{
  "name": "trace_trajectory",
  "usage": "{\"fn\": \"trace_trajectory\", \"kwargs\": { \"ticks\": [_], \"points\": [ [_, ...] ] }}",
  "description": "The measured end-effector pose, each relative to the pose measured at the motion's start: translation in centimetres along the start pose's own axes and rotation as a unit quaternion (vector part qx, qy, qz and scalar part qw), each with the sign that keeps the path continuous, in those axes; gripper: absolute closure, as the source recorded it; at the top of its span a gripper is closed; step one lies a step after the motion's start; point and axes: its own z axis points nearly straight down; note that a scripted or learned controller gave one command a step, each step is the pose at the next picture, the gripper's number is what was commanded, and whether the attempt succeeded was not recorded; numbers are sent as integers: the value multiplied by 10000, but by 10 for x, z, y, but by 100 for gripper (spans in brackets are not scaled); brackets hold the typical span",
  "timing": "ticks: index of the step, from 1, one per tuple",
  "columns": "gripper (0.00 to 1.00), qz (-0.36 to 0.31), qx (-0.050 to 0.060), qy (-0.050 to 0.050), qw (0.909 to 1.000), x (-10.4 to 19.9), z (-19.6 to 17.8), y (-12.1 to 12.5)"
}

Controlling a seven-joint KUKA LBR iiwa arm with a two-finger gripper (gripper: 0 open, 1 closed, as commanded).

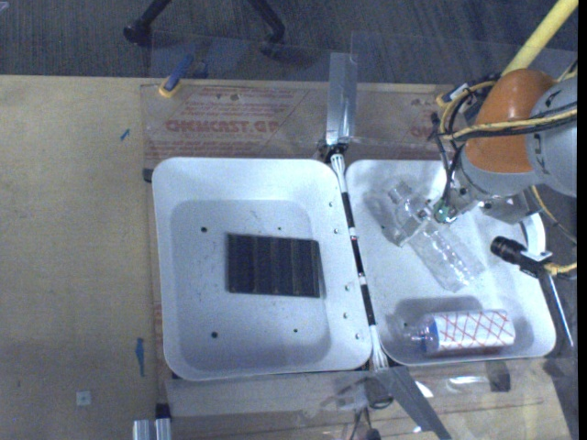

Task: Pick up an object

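1. Faint red print is showing on the clear sheet [229,122] behind the bins; it is too blurred to read.
2. The gripper [447,211] is hanging over the right bin [541,337], right at a clear plastic bottle [438,246]; its opening cannot be told.
3. One red-and-white checked bottle [461,331] is lying well apart, by the near wall.
4. One dark slatted panel [274,265] is lying in the left bin [174,246].

I see a tan wooden bench [64,246] filling most of the view. Dark carpet floor [385,7] runs along the top, with black stand legs [206,3] on it. Lighting's even, no hard shadows.
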Motion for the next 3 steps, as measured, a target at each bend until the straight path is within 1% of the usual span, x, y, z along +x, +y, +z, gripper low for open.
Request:
{"fn": "trace_trajectory", "kwargs": {
  "ticks": [1, 2, 3],
  "points": [
    [0, -929, -6, 4, 9957, 19, -2, -6],
    [100, -918, -33, -14, 9958, 18, -14, -5],
    [100, -616, -7, 1, 9981, 68, -97, 46]
  ]
}}
